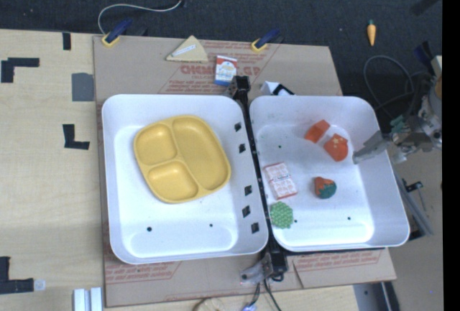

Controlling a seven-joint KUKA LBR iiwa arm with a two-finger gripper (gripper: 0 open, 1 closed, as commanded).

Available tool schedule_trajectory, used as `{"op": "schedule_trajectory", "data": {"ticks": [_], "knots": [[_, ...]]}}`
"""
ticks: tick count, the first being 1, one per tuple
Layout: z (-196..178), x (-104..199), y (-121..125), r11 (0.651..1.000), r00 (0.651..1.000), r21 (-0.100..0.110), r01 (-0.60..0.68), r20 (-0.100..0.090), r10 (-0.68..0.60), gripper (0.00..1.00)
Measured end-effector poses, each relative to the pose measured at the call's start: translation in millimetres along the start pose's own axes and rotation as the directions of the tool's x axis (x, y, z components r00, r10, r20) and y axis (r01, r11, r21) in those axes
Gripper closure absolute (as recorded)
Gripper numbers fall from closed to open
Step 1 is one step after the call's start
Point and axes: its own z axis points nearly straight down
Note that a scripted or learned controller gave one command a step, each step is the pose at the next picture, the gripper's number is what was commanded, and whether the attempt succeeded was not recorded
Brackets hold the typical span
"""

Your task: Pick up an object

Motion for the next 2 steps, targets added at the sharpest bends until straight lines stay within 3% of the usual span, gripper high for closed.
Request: {"op": "schedule_trajectory", "data": {"ticks": [1, 2], "knots": [[90, 41, 78, 1.0, 1.0, 0.002, 0.001, -0.002, -0.001, 0.0], [158, 63, 139, 1.0, 1.0, -0.008, 0.0, 0.006, 0.0, 0.0]]}}
